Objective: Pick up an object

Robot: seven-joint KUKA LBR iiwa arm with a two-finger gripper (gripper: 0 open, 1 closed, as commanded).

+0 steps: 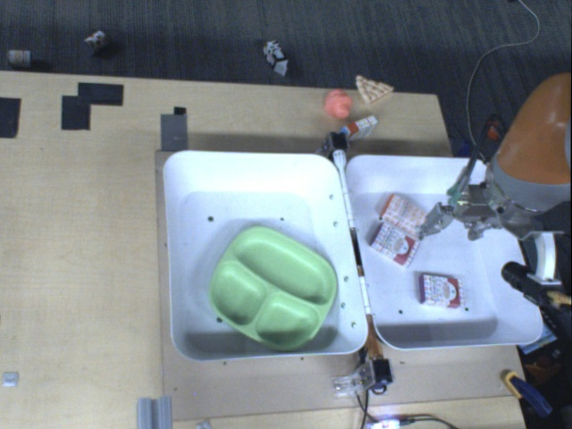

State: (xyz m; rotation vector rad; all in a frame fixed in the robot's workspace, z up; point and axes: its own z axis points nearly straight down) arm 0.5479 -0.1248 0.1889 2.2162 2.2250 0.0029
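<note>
The grasp looks not yet made. The hand (435,222) hangs over the right white bin (500,329), just right of two small red-and-white packets (396,229); whether it is open or closed I cannot tell. A third red-and-white packet (440,290) lies nearer, untouched. Closing and lifting remain.

A pale wooden bench (80,266) stands on dark carpet (223,16), where small bits of litter (275,57) lie scattered.

- One fixed camera looks down from above at a slant.
- It takes in the whole bench (80,266), both white bins (188,195) and a strip of dark floor (223,16) beyond.
- The arm (536,150) enters from the right edge.
</note>
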